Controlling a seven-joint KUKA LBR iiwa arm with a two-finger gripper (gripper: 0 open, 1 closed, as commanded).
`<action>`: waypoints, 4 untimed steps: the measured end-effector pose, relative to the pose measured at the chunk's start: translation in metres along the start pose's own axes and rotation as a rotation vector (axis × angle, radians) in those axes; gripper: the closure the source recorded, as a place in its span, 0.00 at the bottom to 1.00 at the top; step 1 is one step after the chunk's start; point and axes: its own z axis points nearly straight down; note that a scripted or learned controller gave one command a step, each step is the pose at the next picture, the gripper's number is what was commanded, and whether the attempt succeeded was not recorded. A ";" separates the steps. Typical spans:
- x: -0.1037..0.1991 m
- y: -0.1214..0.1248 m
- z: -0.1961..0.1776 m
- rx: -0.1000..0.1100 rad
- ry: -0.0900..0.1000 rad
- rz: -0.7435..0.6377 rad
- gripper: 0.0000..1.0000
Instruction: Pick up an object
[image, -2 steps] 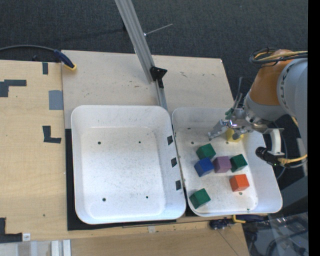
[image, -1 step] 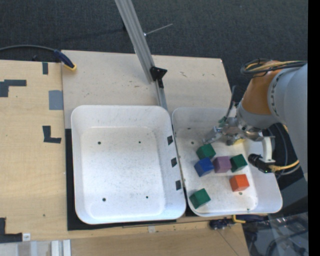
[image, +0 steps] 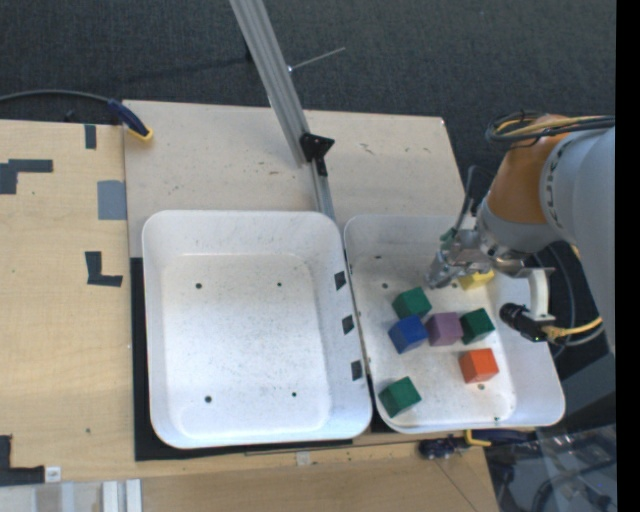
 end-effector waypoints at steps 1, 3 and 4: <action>-0.003 0.009 -0.058 -0.006 -0.001 0.002 1.00; 0.007 0.013 -0.120 -0.002 0.000 0.002 1.00; 0.067 0.019 -0.114 -0.001 0.002 -0.003 1.00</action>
